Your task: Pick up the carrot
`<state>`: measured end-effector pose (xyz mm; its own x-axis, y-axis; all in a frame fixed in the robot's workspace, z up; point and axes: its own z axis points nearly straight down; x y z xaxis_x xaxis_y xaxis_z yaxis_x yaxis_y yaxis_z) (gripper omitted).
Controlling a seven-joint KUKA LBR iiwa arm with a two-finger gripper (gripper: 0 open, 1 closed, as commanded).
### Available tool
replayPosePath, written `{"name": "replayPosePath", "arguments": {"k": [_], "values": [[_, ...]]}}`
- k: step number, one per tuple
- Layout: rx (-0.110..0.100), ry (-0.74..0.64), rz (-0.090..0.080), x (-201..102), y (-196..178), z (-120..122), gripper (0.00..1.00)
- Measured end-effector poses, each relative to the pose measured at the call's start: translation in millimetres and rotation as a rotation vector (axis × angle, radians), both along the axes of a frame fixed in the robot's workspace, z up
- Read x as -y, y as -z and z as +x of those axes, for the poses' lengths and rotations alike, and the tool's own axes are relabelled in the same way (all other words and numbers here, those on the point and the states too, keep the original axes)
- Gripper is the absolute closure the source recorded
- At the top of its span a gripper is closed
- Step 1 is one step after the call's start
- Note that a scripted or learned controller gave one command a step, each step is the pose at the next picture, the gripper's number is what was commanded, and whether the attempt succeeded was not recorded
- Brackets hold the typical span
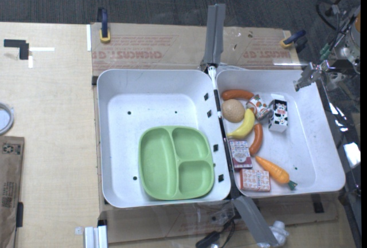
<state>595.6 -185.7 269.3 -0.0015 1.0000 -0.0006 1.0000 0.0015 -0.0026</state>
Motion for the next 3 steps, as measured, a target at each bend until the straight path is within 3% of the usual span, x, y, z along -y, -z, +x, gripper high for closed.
{"name": "replayPosePath", "arguments": {"k": [1, 2, 3], "values": [[0.0, -0.242, 0.002, -20.1, 111.9, -100.8, 0.0], [0.001, -0.4, 0.002, -61.2, 178.5, -104.9, 0.0], [0.001, -0.396, 0.002, -60.4, 169.9, -104.7, 1.0]]}}
